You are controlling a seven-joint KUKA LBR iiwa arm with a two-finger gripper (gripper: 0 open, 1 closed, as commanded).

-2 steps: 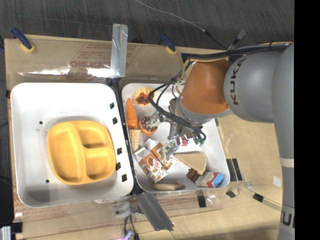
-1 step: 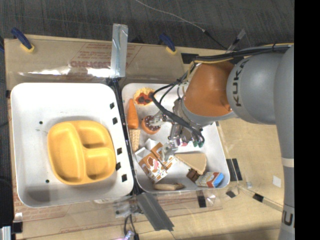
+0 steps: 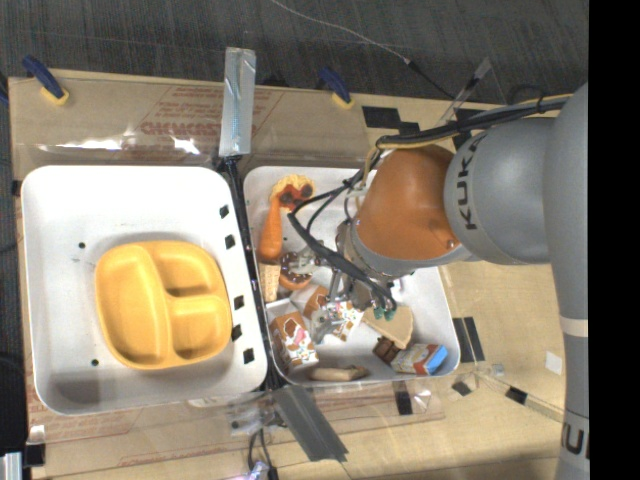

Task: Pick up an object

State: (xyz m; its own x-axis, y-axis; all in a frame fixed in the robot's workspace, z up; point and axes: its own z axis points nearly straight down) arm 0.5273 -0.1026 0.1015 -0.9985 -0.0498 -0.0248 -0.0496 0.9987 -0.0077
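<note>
The counter (image 3: 500,368) was covered in brown cardboard and carried two shallow white bins side by side, the left bin (image 3: 50,268) and the right bin (image 3: 440,313), their inner edges touching.

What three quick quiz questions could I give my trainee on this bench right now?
1. True or false: the yellow tray lies in the left bin.
2. Which bin does the arm hang over? A) left B) right
3. Fill in: the carrot lies along the right bin's ____ wall.

Key: 1 true; 2 B; 3 left.
</note>
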